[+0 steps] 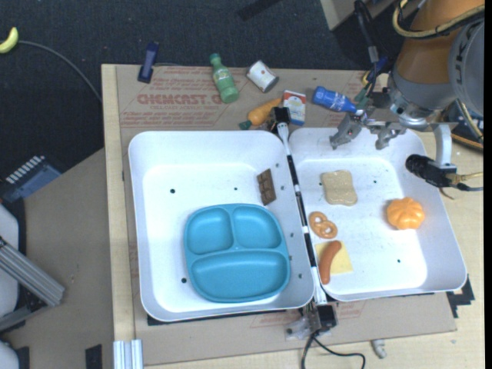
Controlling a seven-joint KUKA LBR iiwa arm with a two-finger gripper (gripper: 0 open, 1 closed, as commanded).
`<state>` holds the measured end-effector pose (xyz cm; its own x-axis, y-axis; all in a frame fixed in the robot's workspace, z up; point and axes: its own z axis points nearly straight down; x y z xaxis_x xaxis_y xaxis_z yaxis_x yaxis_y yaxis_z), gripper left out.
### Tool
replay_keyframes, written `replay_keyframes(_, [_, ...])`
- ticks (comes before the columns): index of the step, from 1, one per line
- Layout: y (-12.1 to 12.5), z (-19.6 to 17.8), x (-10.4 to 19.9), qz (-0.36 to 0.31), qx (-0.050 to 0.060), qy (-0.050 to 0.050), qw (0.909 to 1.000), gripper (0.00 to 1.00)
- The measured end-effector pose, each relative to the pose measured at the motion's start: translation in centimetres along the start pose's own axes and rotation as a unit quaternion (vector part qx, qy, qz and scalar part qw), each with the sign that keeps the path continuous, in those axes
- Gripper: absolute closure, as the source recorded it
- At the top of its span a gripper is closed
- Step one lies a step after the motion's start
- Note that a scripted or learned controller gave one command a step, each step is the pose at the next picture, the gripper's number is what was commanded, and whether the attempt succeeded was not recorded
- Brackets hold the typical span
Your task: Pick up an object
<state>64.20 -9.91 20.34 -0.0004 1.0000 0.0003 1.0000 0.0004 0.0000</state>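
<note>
Gripper [367, 131], fingers spread and holding nothing, hung over the right white bin [430, 275] at upper right of frame. Nearest lay a tan bread-slice toy [338, 187], probably light, stiff and flat; best pinched across its edges.

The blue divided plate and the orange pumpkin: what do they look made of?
Blue divided plate: likely moulded plastic, with a smooth semi-matte surface and soft highlights along rounded rims. Orange pumpkin: probably toy plastic or rubber, with uniform colour and a slight sheen; which one is unclear.
</note>
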Motion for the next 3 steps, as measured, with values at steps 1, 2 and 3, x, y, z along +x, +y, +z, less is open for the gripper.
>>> replay_keyframes(1, [-4.5, 11.9, -2.1, 0.001, 0.0, 0.0, 1.0, 0.0])
replay_keyframes(2, [-4.4, 10.9, -2.1, 0.001, -0.001, 0.0, 1.0, 1.0])
replay_keyframes(3, [-2.8, 1.7, 3.5, -0.001, -0.002, 0.0, 1.0, 1.0])
